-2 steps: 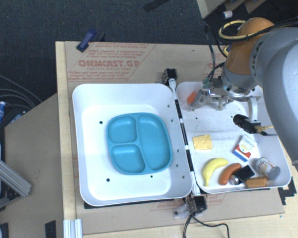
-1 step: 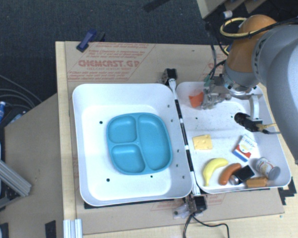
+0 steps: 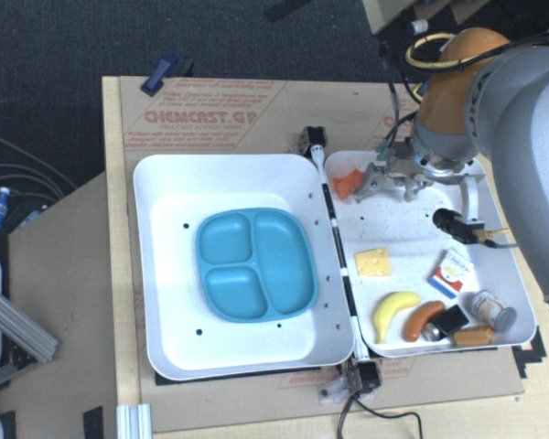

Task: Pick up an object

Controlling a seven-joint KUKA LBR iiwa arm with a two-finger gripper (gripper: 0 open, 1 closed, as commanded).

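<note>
My gripper (image 3: pixel 391 180) hangs over the far end of the right bin (image 3: pixel 528 311). Just to its left a small orange-red object (image 3: pixel 348 185) lies in the bin's far left corner, close to the gripper; whether they touch is unclear. Nearer the front of the same bin lie a yellow cheese wedge (image 3: pixel 374 262), a banana (image 3: pixel 392 312), a reddish sausage (image 3: pixel 423 318), a black block (image 3: pixel 451 320), a white carton with red and blue print (image 3: pixel 452 273), a grey can (image 3: pixel 491 308) and a brown stick-like piece (image 3: pixel 473 337).
The left bin (image 3: pixel 165 245) holds a blue divided plate (image 3: pixel 255 263). A black clamp (image 3: pixel 314 140) sits at the far end of the wall between the bins. The grey arm (image 3: pixel 522 126) covers the right bin's far right side.
</note>
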